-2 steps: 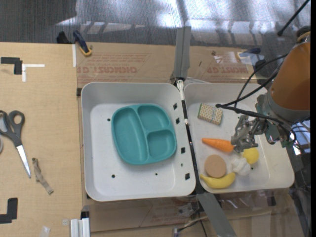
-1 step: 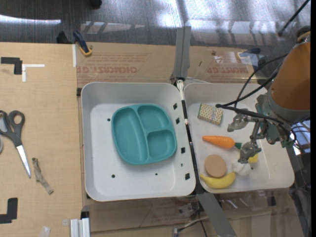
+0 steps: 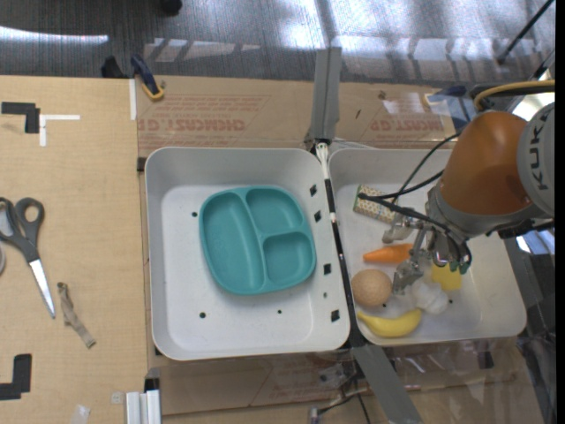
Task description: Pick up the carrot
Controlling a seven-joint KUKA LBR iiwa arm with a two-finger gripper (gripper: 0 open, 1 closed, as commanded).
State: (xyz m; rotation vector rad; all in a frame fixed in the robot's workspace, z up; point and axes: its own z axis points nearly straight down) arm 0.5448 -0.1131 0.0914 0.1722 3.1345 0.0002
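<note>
bench (image 3: 71,325) | two white bins (image 3: 168,263) (side by side) | scissors (image 3: 26,237) | cardboard (image 3: 221,117)

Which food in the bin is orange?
The carrot, lying in the right bin just left of the gripper. The egg below it is tan and the banana is yellow.

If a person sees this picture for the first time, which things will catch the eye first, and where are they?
The teal plate stands out first, lying alone in the left bin. Next comes the arm's orange band at the right, with the tool low over the right bin. Beside the tool lie the carrot, an egg and a banana.
</note>
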